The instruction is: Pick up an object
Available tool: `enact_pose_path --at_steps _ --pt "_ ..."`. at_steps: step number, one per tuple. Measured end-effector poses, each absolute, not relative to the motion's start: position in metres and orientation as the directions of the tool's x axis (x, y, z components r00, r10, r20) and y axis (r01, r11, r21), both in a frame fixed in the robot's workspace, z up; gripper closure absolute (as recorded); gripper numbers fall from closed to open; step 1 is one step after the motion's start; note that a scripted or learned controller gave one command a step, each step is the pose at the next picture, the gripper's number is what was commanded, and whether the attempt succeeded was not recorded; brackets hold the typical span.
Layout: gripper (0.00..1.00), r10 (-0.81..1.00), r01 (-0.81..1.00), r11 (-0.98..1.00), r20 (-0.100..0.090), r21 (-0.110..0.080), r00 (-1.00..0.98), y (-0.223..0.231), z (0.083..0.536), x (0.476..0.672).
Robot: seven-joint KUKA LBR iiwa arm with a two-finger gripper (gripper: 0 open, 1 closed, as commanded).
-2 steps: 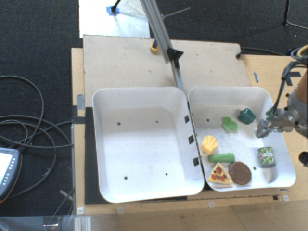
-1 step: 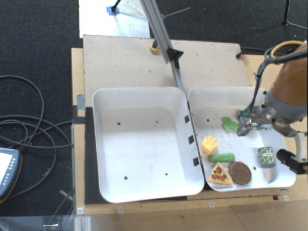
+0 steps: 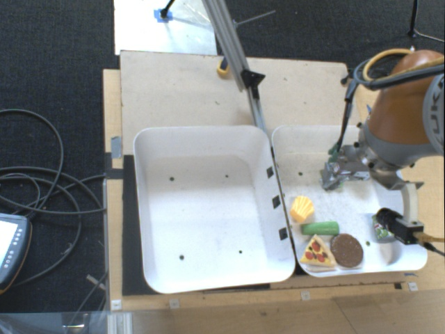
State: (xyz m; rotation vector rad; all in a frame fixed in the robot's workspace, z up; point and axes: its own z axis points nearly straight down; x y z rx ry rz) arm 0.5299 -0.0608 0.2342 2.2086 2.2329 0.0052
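2 white bins [image 3: 208,145] hold a yellow piece [image 3: 302,208], green stick [image 3: 320,227], brown disc [image 3: 347,250] and red-dotted yellow wedge [image 3: 318,252].

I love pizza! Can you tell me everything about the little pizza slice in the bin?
The pizza slice is a small toy wedge, plastic-looking, with a yellow top, red dots and an orange crust edge. It lies flat in the right bin, at the near edge, touching the brown round cookie beside it, just below the green piece.

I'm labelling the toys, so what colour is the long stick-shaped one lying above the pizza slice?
Green. The stick-shaped toy shows best in the camera view, in the right bin.
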Motion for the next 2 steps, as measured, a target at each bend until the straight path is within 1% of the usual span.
enact_pose_path --at_steps 2 --pt "1.0 1.0 1.0 0.011 0.002 0.002 -0.011 0.05 0.217 0.556"
